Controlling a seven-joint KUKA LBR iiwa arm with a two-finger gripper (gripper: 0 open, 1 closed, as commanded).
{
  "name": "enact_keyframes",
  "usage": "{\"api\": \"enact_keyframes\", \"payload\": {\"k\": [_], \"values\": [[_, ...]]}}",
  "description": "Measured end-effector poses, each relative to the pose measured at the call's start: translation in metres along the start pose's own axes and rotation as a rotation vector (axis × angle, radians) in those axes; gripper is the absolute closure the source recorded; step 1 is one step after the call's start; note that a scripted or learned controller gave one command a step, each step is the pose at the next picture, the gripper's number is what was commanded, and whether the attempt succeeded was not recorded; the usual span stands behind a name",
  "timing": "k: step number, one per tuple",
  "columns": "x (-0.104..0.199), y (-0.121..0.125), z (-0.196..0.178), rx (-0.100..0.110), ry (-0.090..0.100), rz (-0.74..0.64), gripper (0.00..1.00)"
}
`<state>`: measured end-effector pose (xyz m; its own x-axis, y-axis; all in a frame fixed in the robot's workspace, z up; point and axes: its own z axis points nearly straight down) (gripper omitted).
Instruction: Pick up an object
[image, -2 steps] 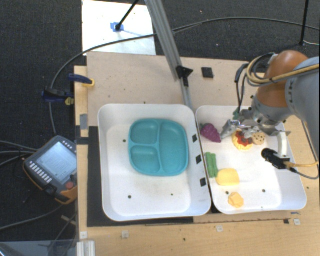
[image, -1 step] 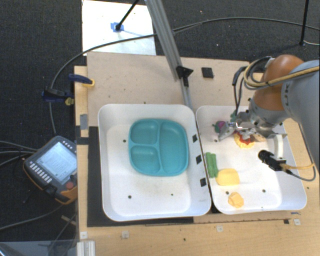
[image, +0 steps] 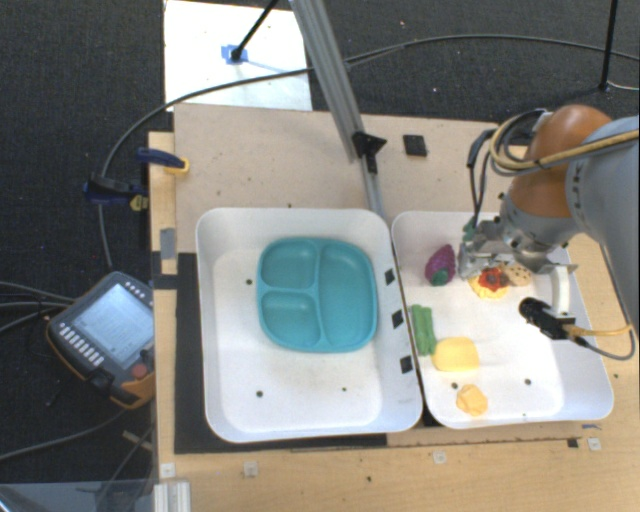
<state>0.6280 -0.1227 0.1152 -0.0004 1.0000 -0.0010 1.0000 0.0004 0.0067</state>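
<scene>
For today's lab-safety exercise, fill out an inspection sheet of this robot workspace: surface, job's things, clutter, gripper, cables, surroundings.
Surface: tan bench bearing left bin and right bin.
Job's things: purple piece, green piece, yellow block, orange piece, red-yellow item in right bin.
Clutter: teal divided plate in left bin.
Gripper: gripper low over red-yellow item; finger state unclear.
Cables: black cables on floor.
Surroundings: teach pendant, dark carpet.

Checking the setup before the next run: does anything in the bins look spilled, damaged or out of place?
Nothing stands out. The teal tray lies flat in the left bin; the toy foods sit apart in the right bin, below the claw.
</scene>
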Motion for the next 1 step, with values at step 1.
{"api": "enact_keyframes", "payload": {"k": [1], "values": [[0.0004,-0.0026,-0.0446,0.001,0.001,-0.001,1.00]]}}
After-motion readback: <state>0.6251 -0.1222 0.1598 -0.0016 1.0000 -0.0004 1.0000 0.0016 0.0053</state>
